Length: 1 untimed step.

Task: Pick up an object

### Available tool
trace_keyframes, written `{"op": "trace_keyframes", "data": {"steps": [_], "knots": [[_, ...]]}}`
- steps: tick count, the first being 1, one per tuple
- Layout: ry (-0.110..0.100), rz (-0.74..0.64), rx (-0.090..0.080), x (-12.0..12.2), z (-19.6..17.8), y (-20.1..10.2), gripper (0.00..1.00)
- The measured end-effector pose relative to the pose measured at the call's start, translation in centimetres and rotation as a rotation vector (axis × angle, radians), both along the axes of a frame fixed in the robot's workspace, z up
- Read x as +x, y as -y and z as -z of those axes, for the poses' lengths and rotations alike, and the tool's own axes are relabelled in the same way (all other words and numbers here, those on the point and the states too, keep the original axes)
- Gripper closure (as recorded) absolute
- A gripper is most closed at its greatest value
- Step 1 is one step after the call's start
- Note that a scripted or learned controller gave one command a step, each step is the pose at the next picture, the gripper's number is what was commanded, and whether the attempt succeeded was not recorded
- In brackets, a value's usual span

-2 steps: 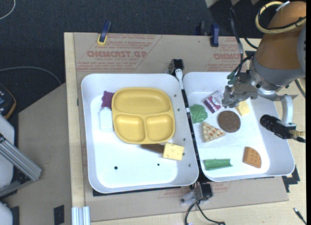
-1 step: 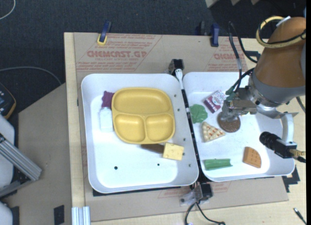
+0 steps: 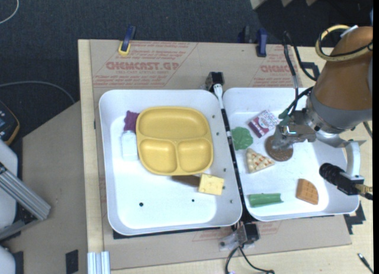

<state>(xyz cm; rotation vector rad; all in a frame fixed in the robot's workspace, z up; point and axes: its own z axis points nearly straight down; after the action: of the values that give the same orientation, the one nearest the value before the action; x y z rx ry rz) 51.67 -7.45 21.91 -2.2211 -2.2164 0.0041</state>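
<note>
Green stick (image 3: 265,199): front of right bin (image 3: 331,210), beside waffle piece (image 3: 307,191).
Claw (image 3: 279,148): lowered into right bin centre; open or closed, cannot tell.
Pizza slice (image 3: 258,161): just beside claw.
Green lump (image 3: 241,138): near divider.
Left bin (image 3: 112,166): yellow divided plate (image 3: 174,139), yellow block (image 3: 211,184).

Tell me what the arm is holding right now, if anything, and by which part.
It cannot be told. The gripper is down in the right bin beside the pizza slice, with nothing visibly held.
</note>
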Motion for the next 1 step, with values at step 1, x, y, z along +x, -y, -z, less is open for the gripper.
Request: {"op": "trace_keyframes", "data": {"steps": [1], "knots": [[0.001,-0.002,0.001,-0.27,0.46,-0.82,1.00]]}}
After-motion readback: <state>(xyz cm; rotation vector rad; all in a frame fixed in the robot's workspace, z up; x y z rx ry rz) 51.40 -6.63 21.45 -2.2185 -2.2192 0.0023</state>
